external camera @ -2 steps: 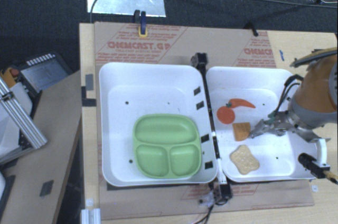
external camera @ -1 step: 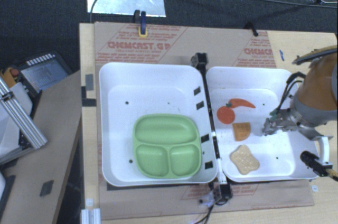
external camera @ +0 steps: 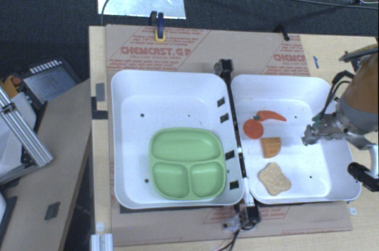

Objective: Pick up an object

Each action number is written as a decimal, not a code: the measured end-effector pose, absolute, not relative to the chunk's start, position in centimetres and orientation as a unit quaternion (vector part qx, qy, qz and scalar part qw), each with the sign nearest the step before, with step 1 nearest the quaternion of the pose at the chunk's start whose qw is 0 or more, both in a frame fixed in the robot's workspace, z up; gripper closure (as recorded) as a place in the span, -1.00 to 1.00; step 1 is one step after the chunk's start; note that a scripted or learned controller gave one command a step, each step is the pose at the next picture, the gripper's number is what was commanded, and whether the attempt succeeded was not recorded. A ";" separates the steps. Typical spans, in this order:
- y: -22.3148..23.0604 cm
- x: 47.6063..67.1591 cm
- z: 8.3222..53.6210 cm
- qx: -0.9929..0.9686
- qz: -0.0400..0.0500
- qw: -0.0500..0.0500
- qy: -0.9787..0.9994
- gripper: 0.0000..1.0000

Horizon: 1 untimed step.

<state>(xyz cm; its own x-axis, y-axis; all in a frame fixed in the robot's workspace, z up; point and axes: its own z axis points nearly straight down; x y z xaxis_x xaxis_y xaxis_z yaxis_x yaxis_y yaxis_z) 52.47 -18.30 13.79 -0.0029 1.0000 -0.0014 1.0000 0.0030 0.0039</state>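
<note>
Bread slice (external camera: 274, 179) lies low in the right bin (external camera: 320, 184), orange block (external camera: 271, 147) above it, then tomato (external camera: 253, 128) and chili pepper (external camera: 272, 116). Gripper (external camera: 310, 135), right of them, hovers in approach; finger state unreadable. Next: reaching left and descending onto one.

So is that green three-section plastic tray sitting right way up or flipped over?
Right way up. The green three-section plastic tray lies flat in the left white bin, its three hollow compartments facing up with nothing in them.
</note>
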 end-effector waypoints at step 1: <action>-19.2 52.7 18.5 0.706 0.001 0.002 0.708 1.00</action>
<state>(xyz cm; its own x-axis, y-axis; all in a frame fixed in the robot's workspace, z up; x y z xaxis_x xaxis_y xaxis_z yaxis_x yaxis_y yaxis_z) 52.66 -19.22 18.49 -0.0033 1.0000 -0.0015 1.0000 0.0033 0.0037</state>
